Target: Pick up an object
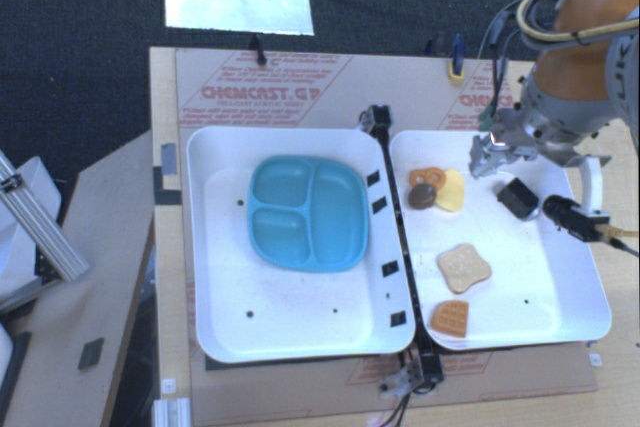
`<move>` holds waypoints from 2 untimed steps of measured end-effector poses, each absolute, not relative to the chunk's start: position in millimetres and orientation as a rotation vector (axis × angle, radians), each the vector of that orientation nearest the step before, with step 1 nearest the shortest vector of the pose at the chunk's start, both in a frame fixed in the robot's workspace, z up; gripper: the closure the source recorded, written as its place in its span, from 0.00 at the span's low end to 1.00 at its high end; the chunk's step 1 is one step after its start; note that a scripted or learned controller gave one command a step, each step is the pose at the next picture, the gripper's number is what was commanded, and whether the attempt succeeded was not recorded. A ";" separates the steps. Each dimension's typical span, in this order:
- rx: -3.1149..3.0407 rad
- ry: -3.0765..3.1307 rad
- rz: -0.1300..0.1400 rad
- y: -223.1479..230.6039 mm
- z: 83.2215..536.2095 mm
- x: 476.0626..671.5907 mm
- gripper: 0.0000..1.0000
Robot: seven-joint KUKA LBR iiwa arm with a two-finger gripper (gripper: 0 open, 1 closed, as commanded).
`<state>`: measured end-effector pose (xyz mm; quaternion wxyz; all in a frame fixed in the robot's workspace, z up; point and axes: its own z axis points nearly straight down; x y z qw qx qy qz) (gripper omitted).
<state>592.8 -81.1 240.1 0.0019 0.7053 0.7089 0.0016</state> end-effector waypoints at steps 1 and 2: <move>2.211 2.232 0.003 -37.8 244.6 579.4 1.00; 2.212 2.234 0.000 8.7 237.8 554.9 1.00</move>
